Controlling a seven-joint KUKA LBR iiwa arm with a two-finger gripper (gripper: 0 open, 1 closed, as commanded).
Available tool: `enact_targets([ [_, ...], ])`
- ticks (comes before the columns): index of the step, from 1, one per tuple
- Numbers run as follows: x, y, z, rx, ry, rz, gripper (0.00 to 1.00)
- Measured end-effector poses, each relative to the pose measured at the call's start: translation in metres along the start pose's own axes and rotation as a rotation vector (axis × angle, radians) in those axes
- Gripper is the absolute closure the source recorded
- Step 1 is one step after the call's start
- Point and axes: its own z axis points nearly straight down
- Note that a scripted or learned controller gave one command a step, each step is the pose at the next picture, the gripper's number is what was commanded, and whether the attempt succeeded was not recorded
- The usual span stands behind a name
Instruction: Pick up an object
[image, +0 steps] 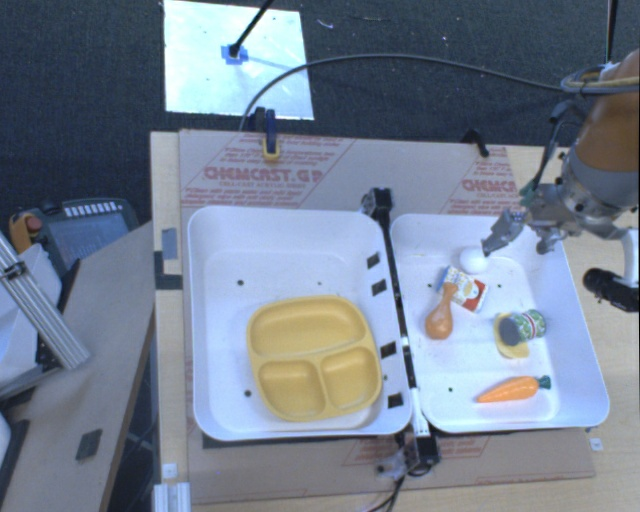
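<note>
Bench stock, one view from above. Surroundings: cardboard sheet (300, 165) w/ red print under both bins; yellow clamp (270, 148) at its far edge; black cable (420, 62) arcing across the dark floor behind; shiny square panel (235, 60) w/ a blue mark, far left; handheld pendant (85, 228) and an aluminium rail (40, 310) on the side table, left. Black clips along the seam between bins. Left bin (220, 240): 1 yellow tray (312, 355) (three compartments, nothing in them), sitting toward the near right of the bin, close to the seam. Right bin (570, 330): white ball (472, 260) at far centre; red-and-white pack (468, 292) just nearer, touching or nearly touching the ball; orange-brown pear-shaped item (439, 318) beside the pack on its left, narrow end pointing away; green-grey can w/ yellow lid (518, 330) on its side, mid right; carrot (510, 390) near front, green tip to the right. Arm enters from right, over the far right corner of the right bin. Gripper (522, 232) open moderately, two fingers splayed, nothing between them; the left finger (500, 236) sits just beside the ball, contact not clear. No obstruction btw gripper and ball; pack is closest neighbour.
</note>
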Motion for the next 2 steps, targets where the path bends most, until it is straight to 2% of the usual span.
enact_targets([
  [1, 0.000, 0.002, -0.007, -0.011, -0.002, -0.002, 0.00],
  [2, -0.001, 0.011, 0.039, -0.009, -0.002, -0.002, 0.00],
])
